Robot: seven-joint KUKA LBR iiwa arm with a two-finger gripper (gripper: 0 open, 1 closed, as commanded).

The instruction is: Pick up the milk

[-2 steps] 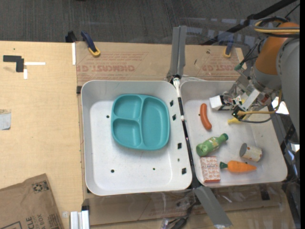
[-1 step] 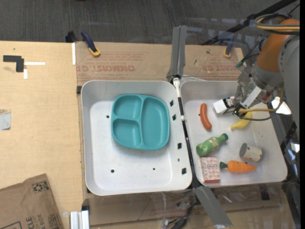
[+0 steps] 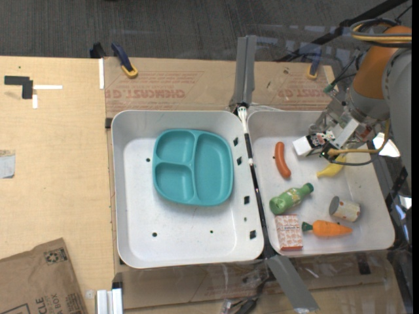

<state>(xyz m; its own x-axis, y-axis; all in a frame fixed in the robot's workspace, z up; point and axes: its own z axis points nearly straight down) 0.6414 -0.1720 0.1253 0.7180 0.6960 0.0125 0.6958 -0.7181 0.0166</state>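
Toward the upper right of the frame, the arm (image 3: 383, 70) reached down into the right bin (image 3: 366, 244), its orange band sitting above the grey wrist. The milk (image 3: 302, 145), a small white carton, lay in the upper part of that bin, just left of the arm's tip and touching it. Whether the jaws were clenched or released could not be told, nor whether the carton sat between them; the dark tool end was too cluttered to read.

Below and left of the milk, a red sausage (image 3: 282, 159) lay nearly upright in the picture, apart from the carton. A yellow banana (image 3: 329, 170) rested just under the tool end, to the sausage's right. Further down, a green bottle (image 3: 291, 198) lay on its side, tilted, with its cap toward the upper right. A pale can (image 3: 344, 209) lay on its side to the bottle's right. Near the bin's bottom edge, a pink box (image 3: 289, 232) lay flat, and a carrot (image 3: 327, 228) lay just beside it on the right, its green end toward the box.

Left of centre, the left bin (image 3: 131, 234) held a teal plate (image 3: 194, 167) with three compartments, set in its upper middle part. Both bins stood on the desk (image 3: 52, 175), which was covered in brown cardboard. A blue clamp (image 3: 124, 61) with a yellow tip gripped the cardboard above the left bin. A printed cardboard flap (image 3: 39, 280) lay at the lower left corner.
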